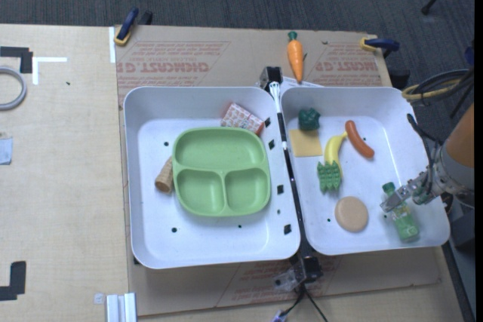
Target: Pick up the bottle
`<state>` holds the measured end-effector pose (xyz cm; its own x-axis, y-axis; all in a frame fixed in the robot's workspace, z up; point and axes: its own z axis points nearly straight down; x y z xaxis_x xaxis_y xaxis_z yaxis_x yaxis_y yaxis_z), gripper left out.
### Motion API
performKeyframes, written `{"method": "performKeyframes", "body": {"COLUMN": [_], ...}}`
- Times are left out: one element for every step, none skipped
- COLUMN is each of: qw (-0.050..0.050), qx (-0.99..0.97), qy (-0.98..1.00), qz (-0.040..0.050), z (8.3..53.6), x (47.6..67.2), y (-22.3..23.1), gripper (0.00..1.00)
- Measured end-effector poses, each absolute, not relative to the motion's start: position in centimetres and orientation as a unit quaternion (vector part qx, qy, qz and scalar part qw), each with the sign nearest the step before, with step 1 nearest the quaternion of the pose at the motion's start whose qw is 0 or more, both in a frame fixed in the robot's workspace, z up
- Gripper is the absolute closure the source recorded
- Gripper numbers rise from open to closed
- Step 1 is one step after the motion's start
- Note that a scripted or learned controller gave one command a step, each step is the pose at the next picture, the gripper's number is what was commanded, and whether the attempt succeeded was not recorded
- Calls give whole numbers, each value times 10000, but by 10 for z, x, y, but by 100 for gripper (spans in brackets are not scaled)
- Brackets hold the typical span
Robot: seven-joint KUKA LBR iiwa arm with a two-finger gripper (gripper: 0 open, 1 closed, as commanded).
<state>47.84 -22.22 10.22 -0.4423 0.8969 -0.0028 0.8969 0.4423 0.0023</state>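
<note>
From overhead, we find our metal two-finger gripper (407,194) poised at the small green plastic bottle (402,219) in the right white bin's (377,106) near corner; its state is unclear. We judge grasping imminent: next, close and lift.

Arm (462,154) cut off at right

The bins (151,237) look like smooth glossy white plastic, the green tray (223,171) matt plastic, the desk (60,200) plain brown cardboard.
</note>
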Motion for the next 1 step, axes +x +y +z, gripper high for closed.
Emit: {"method": "performKeyframes", "body": {"qw": [4], "qx": [6328], "qy": [7743], "qz": [-2], "z": [153], "x": [477], "y": [-151], "gripper": [100]}}
